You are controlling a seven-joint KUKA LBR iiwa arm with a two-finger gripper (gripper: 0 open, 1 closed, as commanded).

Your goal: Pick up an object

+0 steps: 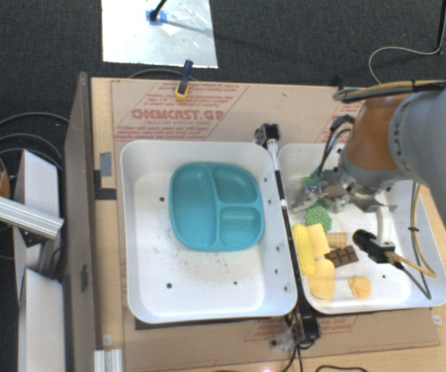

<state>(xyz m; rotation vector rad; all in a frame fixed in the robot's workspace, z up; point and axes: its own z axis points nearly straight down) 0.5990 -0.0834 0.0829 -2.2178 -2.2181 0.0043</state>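
The left bin [133, 285] sits on the desk [207, 99], which is covered by a cardboard sheet with red lettering. In this bin lies a teal divided plate [215, 208], flat and close to the middle, its three compartments bare. The white floor around it carries a few dark specks.

The right bin [433, 289] stands just beside the first, their rims meeting along a dark strip. All the small things I could pick lie here, gathered in its left half. A long yellow block [305, 246] lies near the left wall, with a second yellow lump [323, 279] touching its lower end. Next to them are a brown ridged piece [342, 256] and, lower down, a small orange-yellow chunk [359, 287]. A green piece [319, 217] lies above the yellow block.

My gripper [325, 196] is down in this bin, right over that green piece (perhaps touching it, though the angle hides the contact). I cannot tell whether my fingers are spread or pressed together. My grey arm [440, 130], with its orange band, reaches in from the right.
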